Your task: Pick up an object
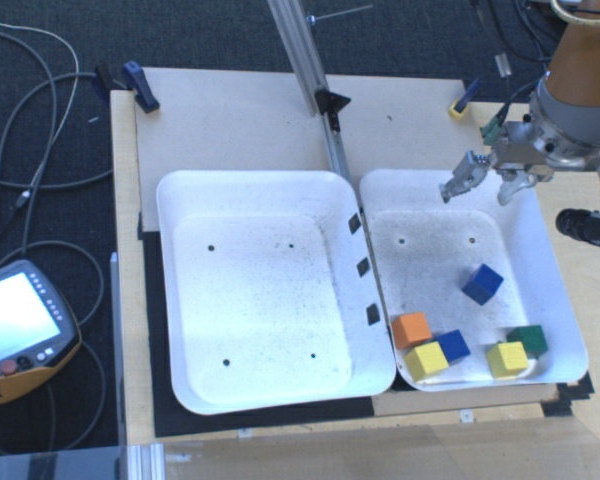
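My gripper (487, 182) hangs over the far edge of the right bin (543, 236), its two fingers spread apart with nothing between them. Below it in that bin lies a blue cube (482, 283), on its own near the middle. Along the near edge sit an orange cube (412, 329), a yellow cube (428, 360), a small blue cube (453, 346), another yellow cube (506, 359) and a green cube (528, 340). All blocks lie well nearer the front than the gripper.
The left bin (180, 203) lies beside the right one, with black clips (363, 266) along the shared wall. A metal pole (298, 43) slants up from the bench behind the bins. A teach pendant (20, 333) and cables lie on the floor at left.
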Motion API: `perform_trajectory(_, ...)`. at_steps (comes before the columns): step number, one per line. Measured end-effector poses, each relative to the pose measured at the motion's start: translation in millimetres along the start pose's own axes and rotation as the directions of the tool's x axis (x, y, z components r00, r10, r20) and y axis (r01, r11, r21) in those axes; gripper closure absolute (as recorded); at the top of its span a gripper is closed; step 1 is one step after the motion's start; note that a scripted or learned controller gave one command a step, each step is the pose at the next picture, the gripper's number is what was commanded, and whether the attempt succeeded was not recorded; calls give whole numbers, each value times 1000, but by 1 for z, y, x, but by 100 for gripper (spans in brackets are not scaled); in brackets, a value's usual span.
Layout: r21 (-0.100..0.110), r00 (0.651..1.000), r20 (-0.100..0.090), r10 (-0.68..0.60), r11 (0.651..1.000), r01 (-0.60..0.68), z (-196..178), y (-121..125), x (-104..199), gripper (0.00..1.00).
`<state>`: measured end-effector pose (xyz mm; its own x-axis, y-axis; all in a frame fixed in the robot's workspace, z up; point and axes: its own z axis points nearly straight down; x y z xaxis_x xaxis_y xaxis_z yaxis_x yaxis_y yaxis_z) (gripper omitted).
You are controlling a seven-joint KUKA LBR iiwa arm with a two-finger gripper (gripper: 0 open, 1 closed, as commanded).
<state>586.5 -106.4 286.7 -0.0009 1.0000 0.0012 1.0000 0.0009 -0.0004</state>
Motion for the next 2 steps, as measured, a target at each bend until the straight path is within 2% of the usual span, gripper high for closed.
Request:
perform_trajectory(1, 9, 1000, 1, 9, 1000, -9, 65, -50, -63, 0)
perform_trajectory(2, -5, 1000, 3, -1, 1000, 1, 154, -40, -67, 0)
